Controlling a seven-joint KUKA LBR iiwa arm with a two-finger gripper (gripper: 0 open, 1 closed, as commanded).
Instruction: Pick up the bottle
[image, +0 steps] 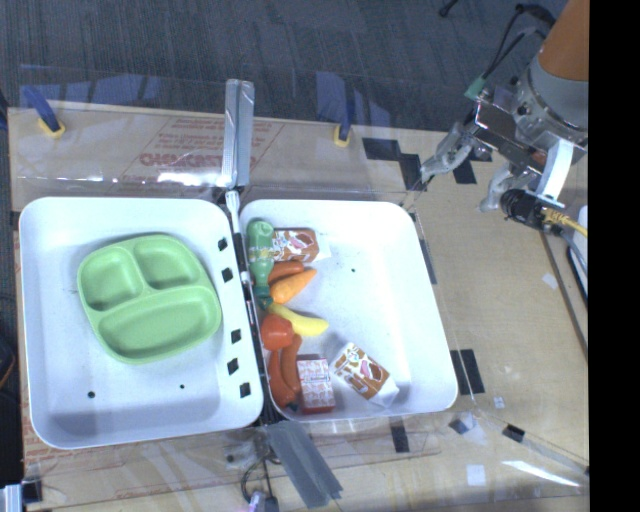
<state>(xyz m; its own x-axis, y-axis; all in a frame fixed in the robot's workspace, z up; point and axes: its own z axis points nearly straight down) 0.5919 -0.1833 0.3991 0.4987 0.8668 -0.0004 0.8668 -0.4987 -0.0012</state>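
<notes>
gripper (455, 165): at 1 o'clock of the view, outside the right bin's far right corner, over the bench; can't tell the finger state, nothing seen between them
arm (565, 45): grey body with orange band, top right corner, wrist tilted down toward the left
bottle (260, 250): green, lying in the right bin against its left wall, at 10 o'clock of that bin, well apart from the gripper
right bin (395, 300): white, shallow; all its items are bunched along the left wall and near edge
carrot (293, 287): orange, just beside the bottle at its 4 o'clock
snack packet (295, 243): at 3 o'clock of the bottle's top, touching it
banana (300, 322): yellow, below the carrot
red items (280, 355): at 7 o'clock of the bin, stacked by the wall
small carton (362, 372): tilted, at 6 o'clock of the bin
left bin (50, 300): white, holds the plate
green plate (150, 297): divided into three compartments, centre of the left bin
</notes>
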